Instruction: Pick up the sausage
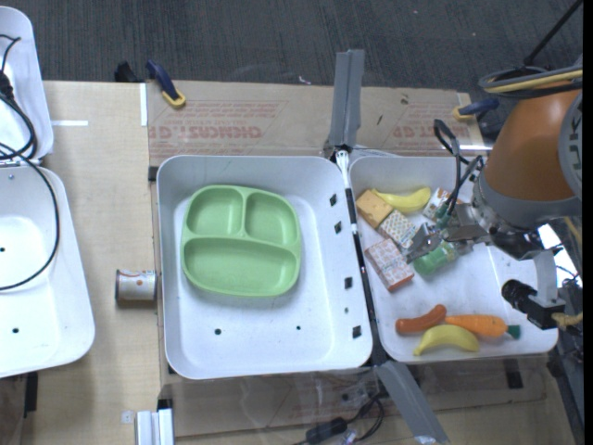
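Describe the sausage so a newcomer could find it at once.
Look in the right-hand white bin, at the cluster of toy food along its near edge. The sausage is the short reddish-brown piece, left of the orange carrot and above the yellow banana.

Right bin (519, 290): crowded. Upper left packed with a bread piece (373, 208), a banana (405, 198), two patterned blocks (394, 248) and a green item (434, 260), all touching or just beside each other; little room between them. Arm (528, 160) hangs over the upper right, gripper (435, 235) down among that cluster.

Sausage (421, 320) lies near the front wall; second banana (447, 340) touches it at the front, carrot (477, 324) just beside on the right. Bare floor behind it, toward the cluster; approach from above is unobstructed.

Left bin (185, 341): green divided plate (242, 240) takes the rear half; front strip is bare.
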Motion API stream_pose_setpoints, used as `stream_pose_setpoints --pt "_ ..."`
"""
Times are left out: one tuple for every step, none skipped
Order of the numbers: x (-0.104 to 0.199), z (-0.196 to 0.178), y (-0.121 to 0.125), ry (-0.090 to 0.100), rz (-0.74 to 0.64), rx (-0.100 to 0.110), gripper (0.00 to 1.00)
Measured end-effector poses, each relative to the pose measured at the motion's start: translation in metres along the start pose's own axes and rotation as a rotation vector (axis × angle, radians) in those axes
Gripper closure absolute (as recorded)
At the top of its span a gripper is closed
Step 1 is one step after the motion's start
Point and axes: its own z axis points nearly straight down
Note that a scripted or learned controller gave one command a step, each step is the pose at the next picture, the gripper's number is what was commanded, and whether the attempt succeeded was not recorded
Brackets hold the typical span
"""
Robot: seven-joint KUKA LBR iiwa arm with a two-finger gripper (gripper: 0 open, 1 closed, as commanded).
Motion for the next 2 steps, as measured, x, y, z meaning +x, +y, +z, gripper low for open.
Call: stream_pose_setpoints --pt "-0.0237 0.0973 -0.0303 0.002 -0.258 0.001 0.00" --pt "-0.0243 0.0885 -0.0300 0.001 -0.254 0.001 1.00"
